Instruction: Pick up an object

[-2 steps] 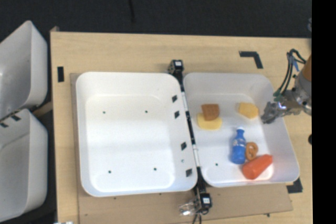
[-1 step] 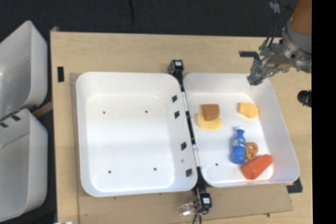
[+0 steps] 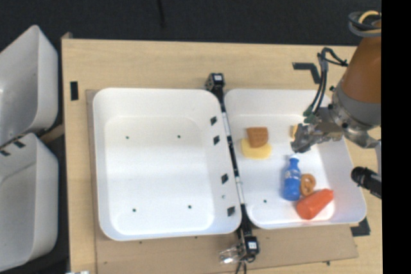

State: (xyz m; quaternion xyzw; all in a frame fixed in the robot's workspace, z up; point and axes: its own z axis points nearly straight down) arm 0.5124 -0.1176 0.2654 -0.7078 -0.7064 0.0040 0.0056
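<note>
Nearest the lower edge, a red-orange object [image 3: 314, 203] lies in the right bin [image 3: 270, 218], touching a pretzel-shaped piece [image 3: 307, 184] and just beside a blue bottle [image 3: 292, 180]. Farther back, a brown block [image 3: 257, 136] rests against a yellow piece [image 3: 257, 150]. Claw [image 3: 302, 141] hovers above the bin's right half; its state cannot be told.

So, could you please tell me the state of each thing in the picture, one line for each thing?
Brown cube-shaped block: in the right bin, resting against the yellow piece.
Yellow rounded piece: lying flat, in front of the block.
Blue plastic bottle: lying down, neck toward the gripper.
Orange pretzel-shaped toy: lying beside the bottle.
Red-orange carrot-shaped toy: lying near the front wall.
Right white bin: holds all five objects.
Gripper: low over the right bin, above the bottle.
</note>
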